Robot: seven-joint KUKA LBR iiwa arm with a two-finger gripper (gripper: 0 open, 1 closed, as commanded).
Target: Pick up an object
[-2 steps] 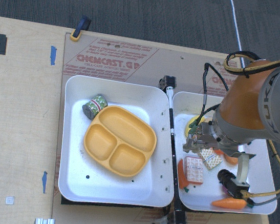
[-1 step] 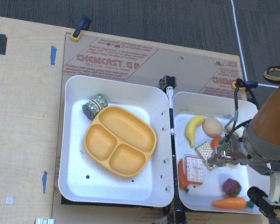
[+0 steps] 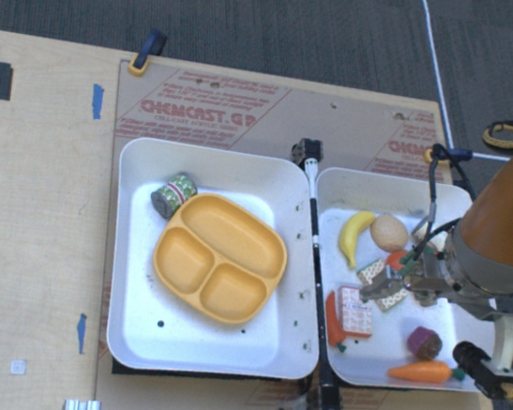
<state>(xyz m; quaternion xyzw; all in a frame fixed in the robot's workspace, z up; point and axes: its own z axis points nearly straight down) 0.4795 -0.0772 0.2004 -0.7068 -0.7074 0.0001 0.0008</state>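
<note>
In the right bin, my gripper hangs low near the middle. It is over a pale checkered cracker-like piece. A yellow banana and a tan round object lie just behind it. In front of it lies a pink wafer block, with a red-orange strip on that block's left. A purple lump and an orange carrot rest near the bin's front right. The arm's grey and orange body hides the bin's right side.
The left bin holds a yellow three-compartment plate and a small green can at its back left. A black divider bar runs between the bins. A black fixture sticks in at the right bin's front right.
</note>
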